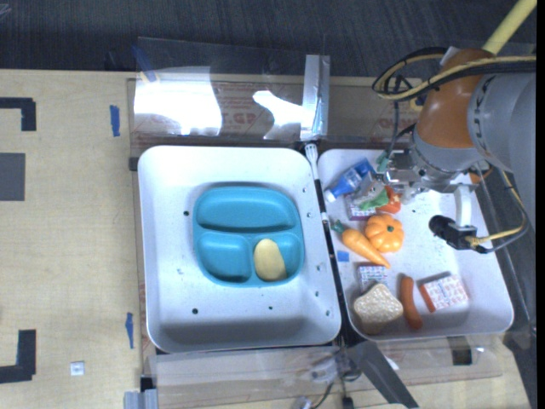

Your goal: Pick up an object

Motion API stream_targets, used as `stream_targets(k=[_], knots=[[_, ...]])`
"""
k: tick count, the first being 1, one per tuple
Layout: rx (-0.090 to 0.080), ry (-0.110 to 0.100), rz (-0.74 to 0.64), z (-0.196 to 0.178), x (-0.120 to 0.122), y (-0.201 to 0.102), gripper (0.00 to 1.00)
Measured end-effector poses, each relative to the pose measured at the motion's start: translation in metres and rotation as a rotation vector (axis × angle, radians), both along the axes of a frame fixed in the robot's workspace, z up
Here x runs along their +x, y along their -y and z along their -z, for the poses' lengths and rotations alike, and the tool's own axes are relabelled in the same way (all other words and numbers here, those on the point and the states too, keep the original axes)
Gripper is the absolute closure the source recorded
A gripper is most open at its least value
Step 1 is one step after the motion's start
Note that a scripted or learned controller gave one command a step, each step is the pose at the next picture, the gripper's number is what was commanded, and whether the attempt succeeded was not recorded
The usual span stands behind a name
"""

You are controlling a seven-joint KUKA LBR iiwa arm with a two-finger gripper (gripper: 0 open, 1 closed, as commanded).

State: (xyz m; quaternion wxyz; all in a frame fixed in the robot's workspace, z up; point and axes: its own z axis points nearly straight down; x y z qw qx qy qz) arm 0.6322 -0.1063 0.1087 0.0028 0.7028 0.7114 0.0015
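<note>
Toy food lies scattered in the right bin (498,309), with the gripper (397,180) low over the far-left part of the pile.

One carrot (364,246) lies near the bin's left wall, its long axis slanting from far-left to near-right, the green end pointing far-left. One orange pumpkin (386,232) touches it on the right. One blue packet (352,177) and a red-and-green piece (385,201), too small to name, lie under the gripper. Nearer the front sit one bread slice (378,306), one sausage (410,301) with its long axis running near to far, and two small red-printed cards (444,292), one by the sausage and one above the bread. Whether the gripper is spread or closed, or has hold of anything, I cannot tell. The left bin (162,228) bears one blue divided tray (243,211) with one yellow lemon (270,259) in its near-right compartment.
</note>
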Motion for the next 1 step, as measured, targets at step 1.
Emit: stream_targets(k=[1], knots=[[-0.002, -0.013, -0.056, 0.0092, 0.0358, 0.0066, 0.00]])
